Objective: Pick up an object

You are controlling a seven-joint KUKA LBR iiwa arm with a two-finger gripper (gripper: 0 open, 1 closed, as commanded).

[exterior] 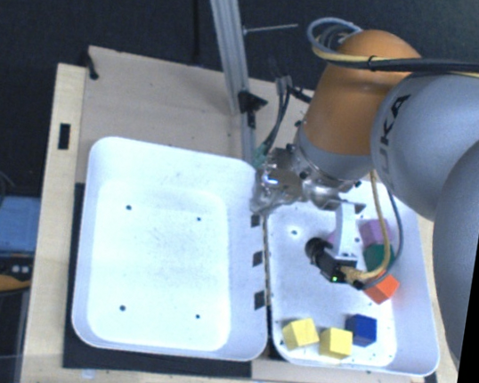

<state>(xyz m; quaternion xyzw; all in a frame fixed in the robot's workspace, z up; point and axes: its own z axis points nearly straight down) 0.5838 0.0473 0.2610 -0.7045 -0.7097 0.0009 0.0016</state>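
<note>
Starting with the pickable stuff: counting six small blocks, all lying in the right-hand shallow white bin [291,275]. Seeing a yellow cube [300,334] and a second yellow cube [337,341] just beside each other along the near rim, with a blue cube [363,328] just behind that second one. Also spotting an orange-red block [383,288], a green block [376,256] and a pale purple block [369,229] lined up along the side toward the view's right, partly covered from this angle. Not managing to tell the material, maybe foam or plastic.

Moving outward: finding the claw [271,189] hanging over the far left corner of that same bin, at the rim shared with the left-hand shallow white bin [160,237]. Not being able to tell the claw's opening, and not seeing anything held in it.

Judging the relation for the next move: placing every block toward the view's right of the claw and nearer the camera, none touching it. Guessing the pale purple block as the closest, but reckoning the two yellow cubes the cleaner target, sitting out in the open. Not fussing over any long axis, going by the squarish shapes.

Further out, noticing the grey arm [436,145] with its orange band [354,96] reaching in from the view's right, and both bins resting on the pale wooden worktop [146,99].
</note>
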